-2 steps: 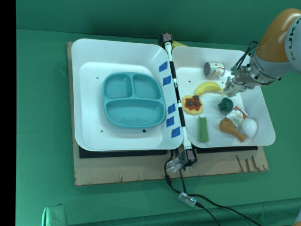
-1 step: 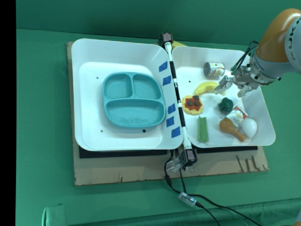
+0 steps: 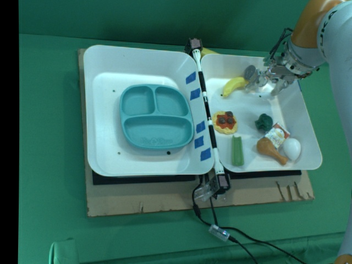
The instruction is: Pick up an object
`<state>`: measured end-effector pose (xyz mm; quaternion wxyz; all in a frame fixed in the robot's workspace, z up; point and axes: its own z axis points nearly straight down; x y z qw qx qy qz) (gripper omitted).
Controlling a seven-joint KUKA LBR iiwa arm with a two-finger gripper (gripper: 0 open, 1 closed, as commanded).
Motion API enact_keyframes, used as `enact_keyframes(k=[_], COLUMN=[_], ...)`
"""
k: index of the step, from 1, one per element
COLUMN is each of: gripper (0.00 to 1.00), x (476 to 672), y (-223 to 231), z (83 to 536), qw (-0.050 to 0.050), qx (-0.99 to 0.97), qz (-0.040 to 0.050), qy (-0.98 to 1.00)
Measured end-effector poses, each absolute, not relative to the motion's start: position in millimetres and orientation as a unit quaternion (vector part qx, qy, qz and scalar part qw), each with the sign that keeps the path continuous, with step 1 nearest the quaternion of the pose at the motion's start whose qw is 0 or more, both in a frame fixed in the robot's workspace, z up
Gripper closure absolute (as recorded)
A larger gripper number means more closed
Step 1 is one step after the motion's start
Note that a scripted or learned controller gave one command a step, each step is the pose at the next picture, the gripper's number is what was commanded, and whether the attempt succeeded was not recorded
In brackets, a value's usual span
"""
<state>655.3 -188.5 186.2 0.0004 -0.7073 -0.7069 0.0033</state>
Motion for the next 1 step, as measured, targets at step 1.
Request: enact_keyframes(k=[1], gripper=[1.00], x=[657.6], y=[-192.1], z=[204.6], qw=[-0.008], qx=[-0.709], qz=[0.0031], qy=[-0.705])
